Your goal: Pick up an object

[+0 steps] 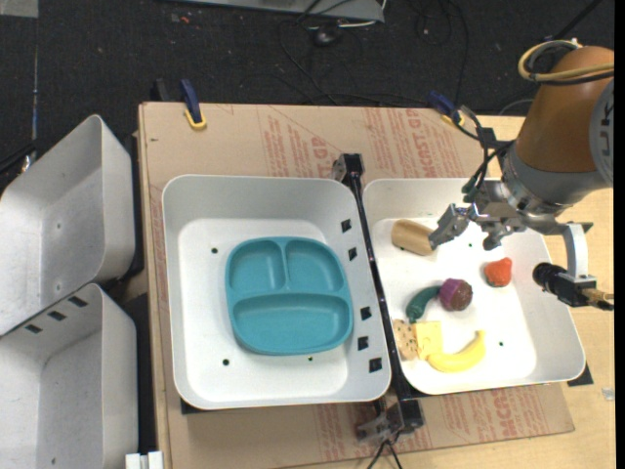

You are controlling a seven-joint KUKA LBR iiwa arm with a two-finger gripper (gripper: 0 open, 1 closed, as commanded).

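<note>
Two shallow white bins sit side by side on the bench: the left bin [186, 262] holds a teal divided plate [289, 295], and the right bin [557, 350] holds the small toy foods. The grey arm [566, 115] with its orange band reaches over the far half of the right bin, and its gripper [473, 225] hangs above bare bin floor between a tan bread-like piece [414, 236] on the view's left and a small red-orange piece [499, 271] nearer the camera. Nothing lies between its fingers, but whether they stand wide or narrow I cannot tell from this slant. The step in hand looks like the approach, with no grasp yet made. The tan piece seems the likeliest target, being just beside the gripper; its long axis runs roughly across the bin, tilting slightly toward the camera at its right end, and which end is the front I cannot tell. The next move would call for shifting over it, turning so the grip closes across its short width, then descending. Nearer the front lie a yellow banana [457, 355], curved with its ends upward in the view, a purple round piece [455, 294], a dark green piece [422, 303] touching it, and a cracker-like square [403, 338].
</note>
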